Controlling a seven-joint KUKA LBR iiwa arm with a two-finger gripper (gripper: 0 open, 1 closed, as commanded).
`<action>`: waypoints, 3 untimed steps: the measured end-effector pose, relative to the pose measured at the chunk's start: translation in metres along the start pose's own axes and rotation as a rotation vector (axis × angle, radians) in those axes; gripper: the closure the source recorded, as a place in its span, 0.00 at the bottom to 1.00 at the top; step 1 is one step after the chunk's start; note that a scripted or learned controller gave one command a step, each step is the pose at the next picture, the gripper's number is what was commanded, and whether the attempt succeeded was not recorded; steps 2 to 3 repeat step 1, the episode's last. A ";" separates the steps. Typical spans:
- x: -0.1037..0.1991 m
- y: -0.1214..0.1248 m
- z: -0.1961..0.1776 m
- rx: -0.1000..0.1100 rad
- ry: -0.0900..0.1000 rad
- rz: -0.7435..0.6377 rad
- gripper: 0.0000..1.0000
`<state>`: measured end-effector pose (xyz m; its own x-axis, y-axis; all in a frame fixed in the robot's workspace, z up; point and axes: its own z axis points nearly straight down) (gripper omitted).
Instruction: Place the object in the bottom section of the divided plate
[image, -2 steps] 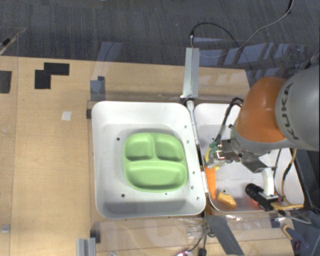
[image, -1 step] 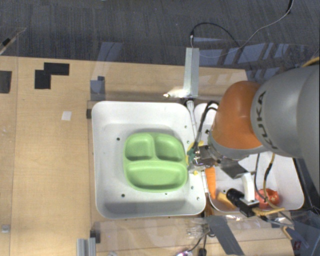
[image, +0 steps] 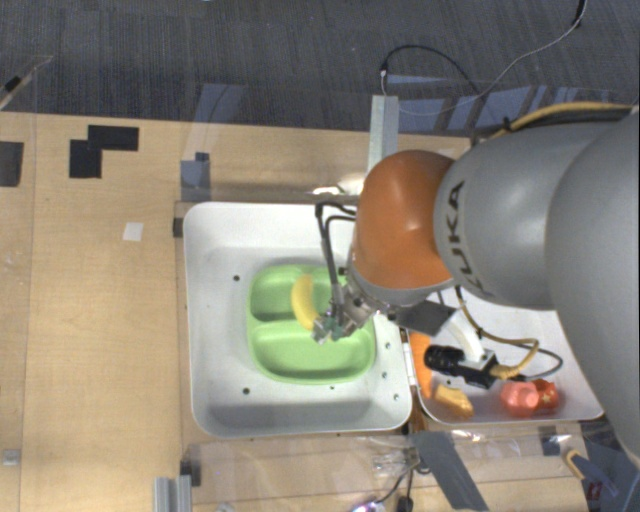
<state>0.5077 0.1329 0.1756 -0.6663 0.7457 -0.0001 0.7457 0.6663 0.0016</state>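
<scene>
The green divided plate (image: 300, 350) is seen in the left bin (image: 215, 330). A yellow banana (image: 302, 300) lies in its far section, just left of the tool (image: 330, 327); the tool's state cannot be told.

Two white bins (image: 215, 400) – one green divided plate (image: 300, 362), one yellow banana-like piece (image: 302, 300), three small items (image: 528, 397) in the right bin

A red object (image: 528, 397) and a small orange-yellow piece (image: 452, 402) are seen near the bottom edge of the right bin (image: 500, 418). Black patches (image: 98, 148) are seen toward the bench's (image: 90, 330) top-left corner.
</scene>
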 end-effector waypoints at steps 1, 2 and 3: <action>0.000 0.000 0.000 0.000 0.000 0.001 0.00; 0.000 0.000 0.000 0.000 0.000 0.001 0.00; 0.000 0.000 0.000 0.000 0.000 0.001 0.00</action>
